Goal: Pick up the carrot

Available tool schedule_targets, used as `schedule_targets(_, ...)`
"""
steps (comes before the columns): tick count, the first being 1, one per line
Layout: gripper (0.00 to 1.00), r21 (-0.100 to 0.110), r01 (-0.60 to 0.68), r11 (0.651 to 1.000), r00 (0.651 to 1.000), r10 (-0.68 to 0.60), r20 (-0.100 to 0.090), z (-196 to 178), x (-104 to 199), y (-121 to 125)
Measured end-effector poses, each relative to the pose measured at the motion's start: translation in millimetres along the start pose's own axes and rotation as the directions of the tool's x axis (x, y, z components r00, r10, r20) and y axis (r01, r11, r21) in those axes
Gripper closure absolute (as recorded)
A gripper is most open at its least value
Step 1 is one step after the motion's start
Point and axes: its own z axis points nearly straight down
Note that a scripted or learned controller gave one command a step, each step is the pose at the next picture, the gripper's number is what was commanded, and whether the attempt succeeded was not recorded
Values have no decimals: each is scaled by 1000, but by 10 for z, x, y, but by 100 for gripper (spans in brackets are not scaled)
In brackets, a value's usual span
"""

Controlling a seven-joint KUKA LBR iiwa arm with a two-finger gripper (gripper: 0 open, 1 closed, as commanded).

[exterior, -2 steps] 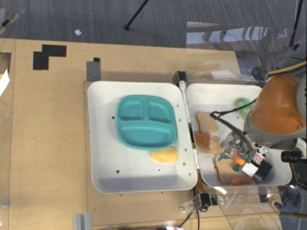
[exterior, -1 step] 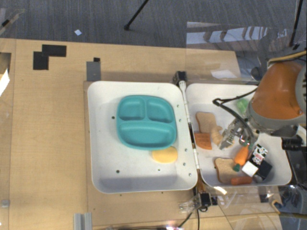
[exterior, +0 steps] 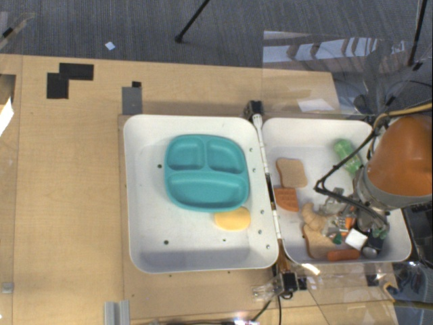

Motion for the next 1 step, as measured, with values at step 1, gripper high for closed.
schedule_targets(1,0,0,0,1000,1000,0,0,0,-1,6)
